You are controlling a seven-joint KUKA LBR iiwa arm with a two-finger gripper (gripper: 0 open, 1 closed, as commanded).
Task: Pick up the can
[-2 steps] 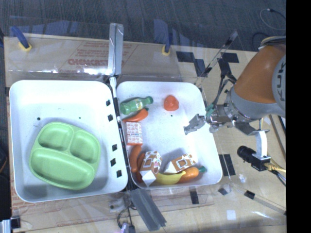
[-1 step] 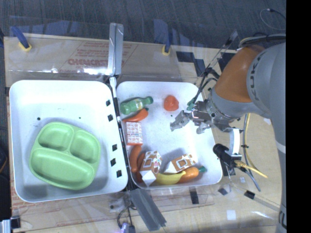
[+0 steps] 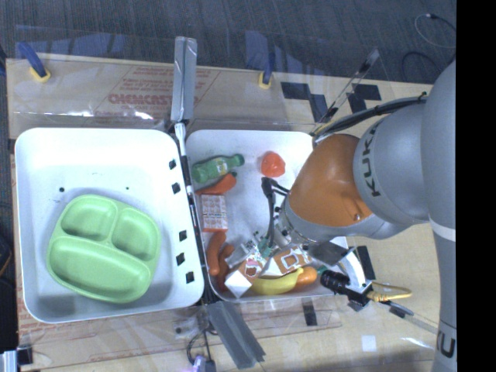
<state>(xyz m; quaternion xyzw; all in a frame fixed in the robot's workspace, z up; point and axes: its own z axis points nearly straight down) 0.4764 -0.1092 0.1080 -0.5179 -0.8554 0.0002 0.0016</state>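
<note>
Gripper hangs low over the right bin, near the front clutter; whether it grips anything cannot be told. What looks like the can, with a brown-and-white label, lies just beside it, touching the banana. A good pick would centre squarely over the can's body, avoiding its neighbours. Counted: one green bottle, one tomato, one banana, one green divided tray in the left bin.

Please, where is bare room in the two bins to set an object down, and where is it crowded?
Left bin: bare floor along the far edge, beyond the green divided tray. Right bin: a small bare patch between the green bottle, the red ball and the red packet. The near end, around the banana, is crowded under the arm.
</note>
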